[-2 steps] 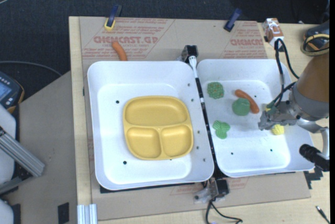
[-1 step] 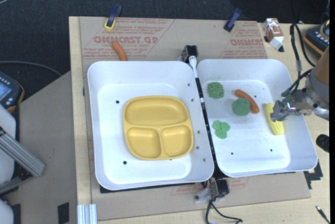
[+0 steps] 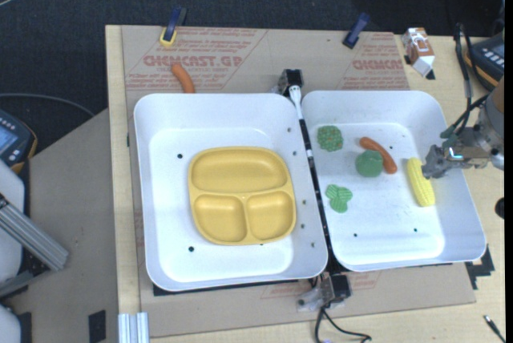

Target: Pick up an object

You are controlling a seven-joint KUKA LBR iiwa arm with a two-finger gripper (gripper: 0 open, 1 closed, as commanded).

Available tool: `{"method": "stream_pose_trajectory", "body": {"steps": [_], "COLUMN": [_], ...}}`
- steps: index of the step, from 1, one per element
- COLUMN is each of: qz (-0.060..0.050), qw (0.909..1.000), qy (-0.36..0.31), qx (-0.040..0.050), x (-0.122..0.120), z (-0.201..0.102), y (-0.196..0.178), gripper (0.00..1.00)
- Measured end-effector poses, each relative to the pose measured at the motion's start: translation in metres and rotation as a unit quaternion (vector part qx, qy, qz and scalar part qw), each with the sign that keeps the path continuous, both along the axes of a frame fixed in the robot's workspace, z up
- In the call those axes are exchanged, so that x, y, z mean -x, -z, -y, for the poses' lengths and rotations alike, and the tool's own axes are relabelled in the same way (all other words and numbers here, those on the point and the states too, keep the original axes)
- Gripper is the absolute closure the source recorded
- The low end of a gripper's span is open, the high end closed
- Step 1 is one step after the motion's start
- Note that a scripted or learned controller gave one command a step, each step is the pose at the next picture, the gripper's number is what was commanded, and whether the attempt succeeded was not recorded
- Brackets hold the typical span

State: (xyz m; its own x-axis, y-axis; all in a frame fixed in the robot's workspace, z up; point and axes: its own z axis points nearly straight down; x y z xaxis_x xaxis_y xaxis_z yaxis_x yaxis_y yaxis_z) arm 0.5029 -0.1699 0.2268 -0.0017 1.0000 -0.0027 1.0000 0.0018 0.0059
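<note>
The right bin (image 3: 377, 241) holds a yellow corn cob (image 3: 420, 182) near its right wall. An orange-red sausage (image 3: 378, 153) lies beside a round green ball (image 3: 369, 164), with a green broccoli piece (image 3: 329, 138) farther left and a leafy green piece (image 3: 339, 198) below it. My gripper (image 3: 439, 161) hangs at the right edge of this bin, just right of the corn's top end. Nothing shows between its fingers.
The left bin (image 3: 160, 197) holds a yellow divided plate (image 3: 240, 195). An orange sausage (image 3: 183, 78) lies on the cardboard behind the left bin. Clamps sit at the board's back edge and between the bins. A small box (image 3: 418, 50) rests at the back right.
</note>
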Motion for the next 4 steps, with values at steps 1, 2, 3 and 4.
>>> {"method": "stream_pose_trajectory", "body": {"steps": [1, 2, 3, 4], "qz": [-0.002, -0.001, -0.001, -0.001], "qw": [1.0, 1.0, 1.0, 1.0], "qy": [-0.003, -0.003, -0.002, -0.002], "qx": [-0.0015, -0.0015, -0.0019, -0.0021], "x": [-0.023, -0.046, -0.054, -0.084], "z": [-0.055, -0.104, -0.162, -0.21], "y": [0.009, 0.016, 0.012, 0.007], "gripper": [1.0, 1.0, 1.0, 1.0]}}
